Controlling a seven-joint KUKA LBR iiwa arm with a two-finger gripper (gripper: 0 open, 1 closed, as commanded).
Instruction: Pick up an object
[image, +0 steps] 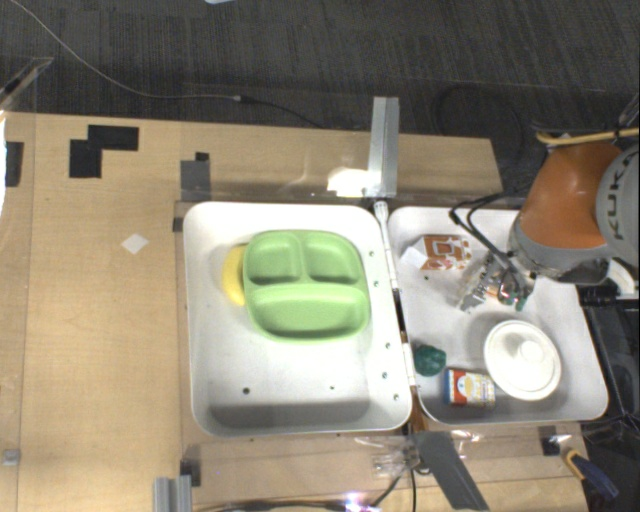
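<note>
**A:** Where does the arm sit relative to the white bowl (521, 359)?

**B:** The end effector (491, 286) hangs just up and left of the bowl, over the right bin (590, 345). Whether it is wide or narrow cannot be told; nothing shows between its tips.

**A:** What lies around the bowl?

**B:** A small printed carton (469, 387) just below-left, a dark green lump (430, 359) to its left, and an orange-printed packet (443, 251) farther up-left. Well to the left, in the left bin (290, 395), a green divided tray (304, 283) covers a yellow object (233, 275).
</note>
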